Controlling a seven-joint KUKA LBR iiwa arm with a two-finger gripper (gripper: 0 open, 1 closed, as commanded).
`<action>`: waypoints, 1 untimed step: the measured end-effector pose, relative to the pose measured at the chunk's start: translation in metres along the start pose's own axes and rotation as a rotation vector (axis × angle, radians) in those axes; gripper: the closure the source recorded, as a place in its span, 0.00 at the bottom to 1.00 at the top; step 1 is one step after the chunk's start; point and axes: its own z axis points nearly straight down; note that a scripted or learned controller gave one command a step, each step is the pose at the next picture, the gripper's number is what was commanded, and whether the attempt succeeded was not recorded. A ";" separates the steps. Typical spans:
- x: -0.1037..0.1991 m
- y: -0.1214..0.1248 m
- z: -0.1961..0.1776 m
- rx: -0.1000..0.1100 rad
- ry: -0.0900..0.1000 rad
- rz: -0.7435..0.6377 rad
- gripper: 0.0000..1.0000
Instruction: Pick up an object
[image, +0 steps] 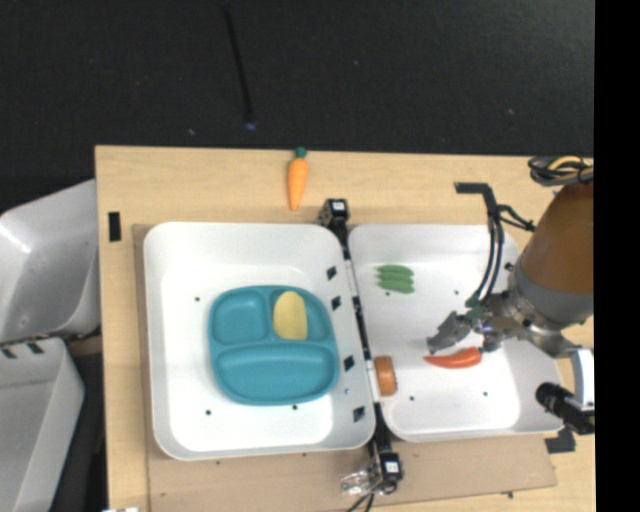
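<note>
Red pepper in right bin, just below jaws; jaw state unclear.

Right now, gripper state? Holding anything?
Gripper: low in the right bin, just above the red chili pepper. Cannot be told whether it is open or closed, and no object is visibly held.

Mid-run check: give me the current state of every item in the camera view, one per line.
gripper: low in the right bin, just above the red pepper; grasp not confirmed.
red pepper: lying flat on the right bin floor.
green beans: lying flat, right bin, untouched.
orange slice: at the right bin's left edge.
yellow potato: resting in the blue tray's upper right compartment.
blue tray: flat in the left bin.
carrot: on the bench, outside both bins.
</note>
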 end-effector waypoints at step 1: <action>-0.004 -0.001 0.043 0.003 0.001 0.001 0.00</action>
